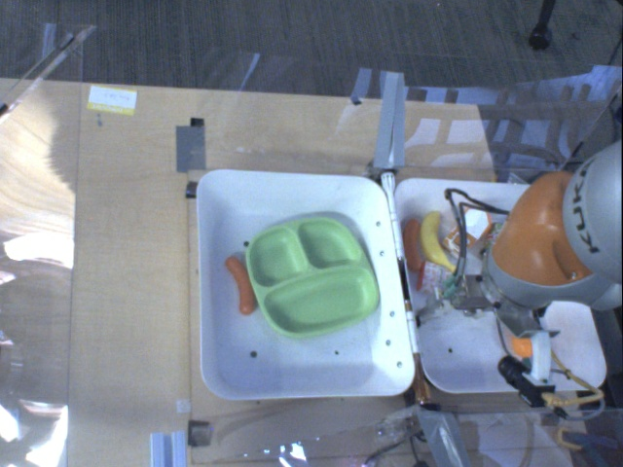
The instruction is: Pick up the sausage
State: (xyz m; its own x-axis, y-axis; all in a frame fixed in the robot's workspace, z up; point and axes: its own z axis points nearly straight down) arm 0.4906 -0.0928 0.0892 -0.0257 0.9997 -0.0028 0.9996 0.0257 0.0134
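Orange-banded arm (545,241) over right bin (487,373); sausage (240,285) lies well apart, left bin (292,377).

In the left bin (219,358) the green tray (311,275) takes up the middle. The sausage (239,285) lies in the narrow gap between the tray's left edge and the bin wall, touching or nearly touching the tray. From above it is unobstructed. Bare floor lies open below the tray. In the right bin (438,373) the arm (545,236) covers much of the room.
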